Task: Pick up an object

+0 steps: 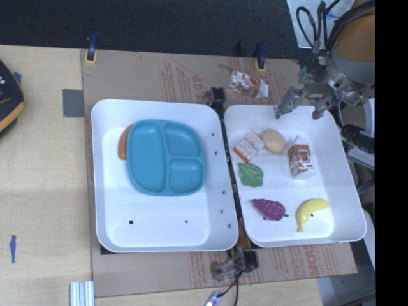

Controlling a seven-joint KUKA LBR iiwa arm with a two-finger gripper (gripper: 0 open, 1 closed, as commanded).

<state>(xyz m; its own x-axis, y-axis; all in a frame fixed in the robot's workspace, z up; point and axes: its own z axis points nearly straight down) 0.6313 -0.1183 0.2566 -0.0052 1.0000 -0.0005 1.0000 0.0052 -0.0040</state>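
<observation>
No object chosen yet, but the red-and-white carton point(301, 160) is the closest candidate, lying in the right bin point(344, 190) just below the gripper point(299, 110). That gripper hovers over the bin's top rim, fingers spread apart with nothing between them, so I'd call this the approach step. Next it needs to drop straight over one item and close. Left of the carton sit a beige potato point(274, 141), a small packet point(248, 146), a green leaf point(251, 174), purple grapes point(268, 208) and a yellow banana point(309, 211). The carton's print is too small to read.
</observation>
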